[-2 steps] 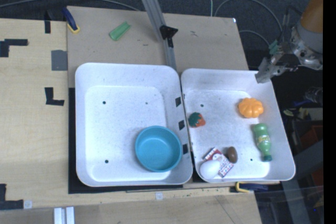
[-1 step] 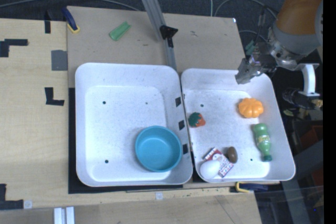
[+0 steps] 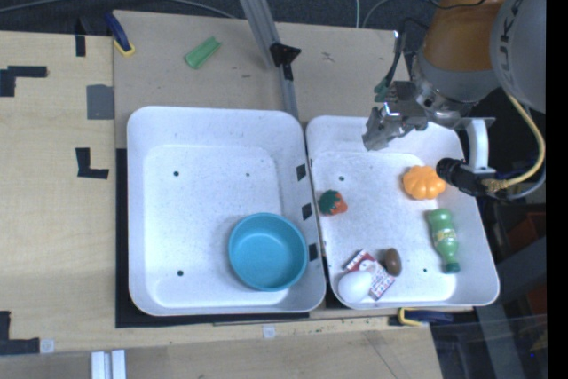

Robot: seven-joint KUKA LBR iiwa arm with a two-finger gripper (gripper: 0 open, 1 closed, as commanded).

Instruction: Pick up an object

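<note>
My gripper (image 3: 383,130) hangs over the far edge of the right bin (image 3: 484,280), above its back wall, with nothing visible between its fingers. Below it in that bin lie an orange pumpkin-shaped toy (image 3: 422,182), a green bottle (image 3: 443,238) near the right wall, a small red and green item (image 3: 333,203) by the left wall, and at the front a white egg-like object (image 3: 354,286), a brown lump (image 3: 390,261) and a red and white packet (image 3: 371,272). The pumpkin toy lies closest to the gripper, down and to the right.
The left bin (image 3: 146,191) holds a blue bowl (image 3: 266,251) at its front right. A grey pole (image 3: 257,13) slants across the bench behind the bins. A green block (image 3: 202,52) lies on the board at the back left. Cables run behind the arm.
</note>
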